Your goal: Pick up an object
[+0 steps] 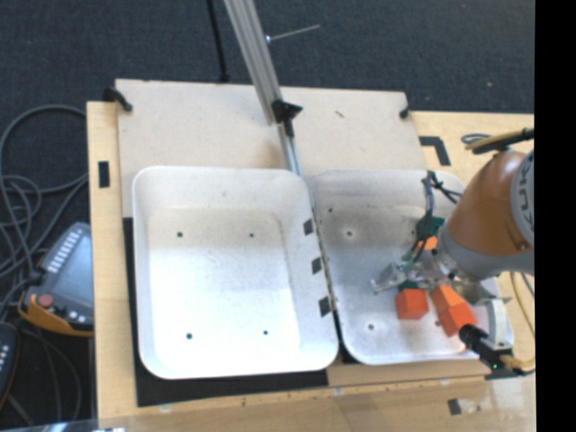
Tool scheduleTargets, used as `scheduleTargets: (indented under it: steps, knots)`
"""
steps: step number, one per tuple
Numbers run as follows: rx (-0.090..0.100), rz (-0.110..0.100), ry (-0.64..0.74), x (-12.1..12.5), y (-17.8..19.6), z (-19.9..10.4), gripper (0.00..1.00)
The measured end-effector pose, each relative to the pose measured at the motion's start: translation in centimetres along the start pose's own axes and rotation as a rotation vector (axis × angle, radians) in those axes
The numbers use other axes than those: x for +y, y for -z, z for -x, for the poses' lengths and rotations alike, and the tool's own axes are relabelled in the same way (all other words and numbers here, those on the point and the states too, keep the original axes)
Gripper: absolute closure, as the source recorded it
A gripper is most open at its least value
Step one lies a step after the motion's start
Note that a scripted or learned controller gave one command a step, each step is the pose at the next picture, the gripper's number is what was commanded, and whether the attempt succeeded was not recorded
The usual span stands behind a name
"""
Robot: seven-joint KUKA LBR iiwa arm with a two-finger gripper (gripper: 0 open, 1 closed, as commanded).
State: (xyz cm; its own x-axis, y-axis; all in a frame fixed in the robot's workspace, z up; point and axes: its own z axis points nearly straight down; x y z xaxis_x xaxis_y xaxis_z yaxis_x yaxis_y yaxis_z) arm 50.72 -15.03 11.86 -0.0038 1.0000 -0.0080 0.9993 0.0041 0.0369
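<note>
The gripper [402, 279] hangs low in the right bin [360, 241], just above an orange block [411, 304]. Whether it is parted or closed cannot be told. A second orange block [453, 310] lies beside the first.

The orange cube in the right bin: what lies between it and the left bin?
In the camera view, bare white floor of the right bin separates the orange cube from the left bin.

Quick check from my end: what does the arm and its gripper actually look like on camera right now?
The arm is a rounded link with a broad orange band over a grey section near the wrist. Thin cables, with green and orange bits, run down its side by the wrist. The gripper below is a small metallic grey assembly; its details are too small to make out.
</note>
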Motion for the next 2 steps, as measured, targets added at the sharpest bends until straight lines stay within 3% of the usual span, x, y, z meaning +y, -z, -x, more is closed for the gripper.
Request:
scheduleTargets:
  steps: [2]
  knots:
    - [-0.001,0.001,-0.004,0.00,-0.04,-0.05,0.00]
